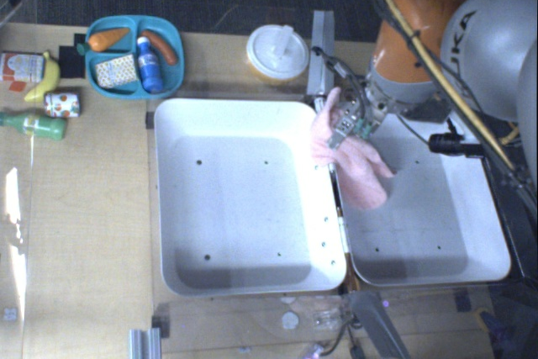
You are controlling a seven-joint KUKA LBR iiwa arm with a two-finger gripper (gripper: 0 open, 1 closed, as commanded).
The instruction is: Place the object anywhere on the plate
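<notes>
We see a pink cloth (357,168) hanging at the inner edge of the right bin (437,240), draped across the seam where that bin meets the left bin (244,197). The cloth is soft and crumpled, pale pink, with one narrow flap standing up toward the far edge of the right bin and a wider, fuller fold sagging down over the right bin's floor. Its upper part is bunched at the hand (351,124), which sits over the right bin's far left corner; the hand looks pinched closed on the cloth, with the fabric gathered between its fingers and a greenish part of the hand showing against the pink. The grey arm (496,38) with its orange band (416,13) comes down to the hand from beyond the right bin's far edge.

Past the far left corner of the right bin, on the desk (76,223), stands a cup with a white lid (277,53). Further left from the right bin, beyond the left bin's far left corner, lies a blue divided plate (136,56) holding toy food and a small blue bottle. Left of that plate we see a toy banana (44,78), a small can (62,104) and a green bottle (34,125) lying on its side.
</notes>
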